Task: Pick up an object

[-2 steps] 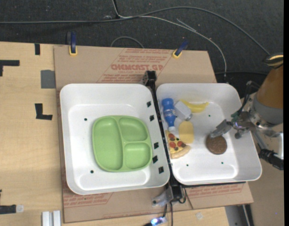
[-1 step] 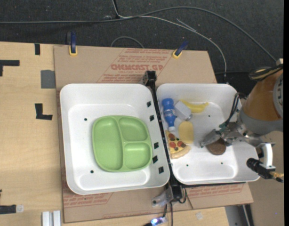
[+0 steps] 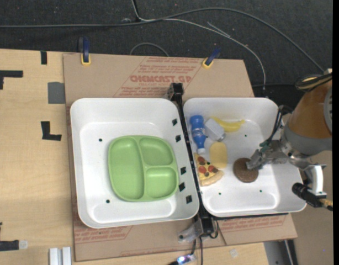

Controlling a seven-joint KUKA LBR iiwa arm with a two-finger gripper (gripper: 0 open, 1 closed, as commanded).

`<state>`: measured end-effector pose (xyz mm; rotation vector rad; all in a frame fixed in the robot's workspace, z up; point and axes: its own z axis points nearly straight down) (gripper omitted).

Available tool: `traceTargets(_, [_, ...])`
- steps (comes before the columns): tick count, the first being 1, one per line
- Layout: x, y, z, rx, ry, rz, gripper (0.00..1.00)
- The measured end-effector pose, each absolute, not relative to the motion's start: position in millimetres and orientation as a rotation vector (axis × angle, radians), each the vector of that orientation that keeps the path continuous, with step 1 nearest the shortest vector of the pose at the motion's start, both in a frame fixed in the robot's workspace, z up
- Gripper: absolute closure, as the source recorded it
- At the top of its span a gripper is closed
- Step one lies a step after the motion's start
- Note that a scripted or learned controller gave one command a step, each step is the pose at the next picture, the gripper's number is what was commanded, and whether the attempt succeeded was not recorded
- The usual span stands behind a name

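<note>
The right bin holds a blue bottle, a yellow banana, a pale grey block, a cream slab, a pizza slice toy and a brown round disc. My gripper reaches in from the right and sits right at the disc's upper right edge, touching or just over it. The arm's grey and orange wrist looms above the bin's right wall.
The left bin holds a green divided plate. Both bins rest on a cardboard sheet held by clamps at the back. Cables run across the dark floor behind. A black divider joins the two bins.
</note>
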<state>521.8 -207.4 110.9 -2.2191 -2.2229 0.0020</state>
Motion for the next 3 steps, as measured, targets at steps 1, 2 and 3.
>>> traceTargets(1, [517.3,-211,155,-2.223,-2.222,-0.001,1.00])
traceTargets(2, [517.9,-212,196,-2.221,-2.223,0.000,1.00])
traceTargets(3, [518.5,-211,217,-2.221,-2.223,0.000,1.00])
